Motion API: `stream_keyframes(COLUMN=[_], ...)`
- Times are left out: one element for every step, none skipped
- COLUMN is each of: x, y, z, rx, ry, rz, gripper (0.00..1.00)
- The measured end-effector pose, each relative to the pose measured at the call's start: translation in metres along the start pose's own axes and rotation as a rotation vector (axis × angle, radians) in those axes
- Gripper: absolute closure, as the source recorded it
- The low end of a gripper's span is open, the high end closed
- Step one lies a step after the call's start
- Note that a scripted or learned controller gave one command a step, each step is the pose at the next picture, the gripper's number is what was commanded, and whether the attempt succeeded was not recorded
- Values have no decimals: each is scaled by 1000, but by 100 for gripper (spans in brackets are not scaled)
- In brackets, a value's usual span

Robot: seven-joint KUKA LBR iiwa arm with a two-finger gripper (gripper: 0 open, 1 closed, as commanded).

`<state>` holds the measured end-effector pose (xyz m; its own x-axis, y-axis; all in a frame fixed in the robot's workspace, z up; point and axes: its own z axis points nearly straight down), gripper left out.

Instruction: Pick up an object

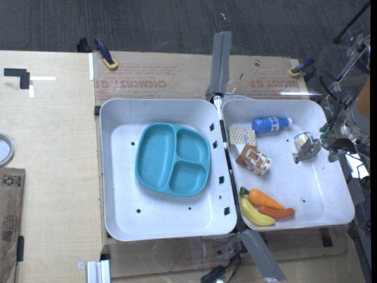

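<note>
The right bin (330, 205) holds several objects. A blue bottle (270, 124) lies on its side near the back. Beside the divider rest a small checkered packet (242, 137) and a brown and white carton (254, 160). An orange carrot (270, 203) and a yellow banana (255, 214) lie together at the front left corner. My gripper (305, 148) reaches in from the right, low over bare bin floor at the right of the bin. It is apart from the bottle and the carton, and I see nothing in it.
A teal divided plate (174, 159) sits in the middle of the left bin (118, 211). A raised divider (222, 158) separates the two bins. A tape roll (5, 151) and a brown packet (10, 212) lie on the bench at far left.
</note>
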<state>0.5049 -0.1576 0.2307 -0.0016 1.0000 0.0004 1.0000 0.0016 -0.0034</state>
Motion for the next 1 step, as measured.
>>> stream_keyframes(x=[-51], y=[41], z=[130], rx=[-4], ry=[0], rz=[-56], gripper=[0])
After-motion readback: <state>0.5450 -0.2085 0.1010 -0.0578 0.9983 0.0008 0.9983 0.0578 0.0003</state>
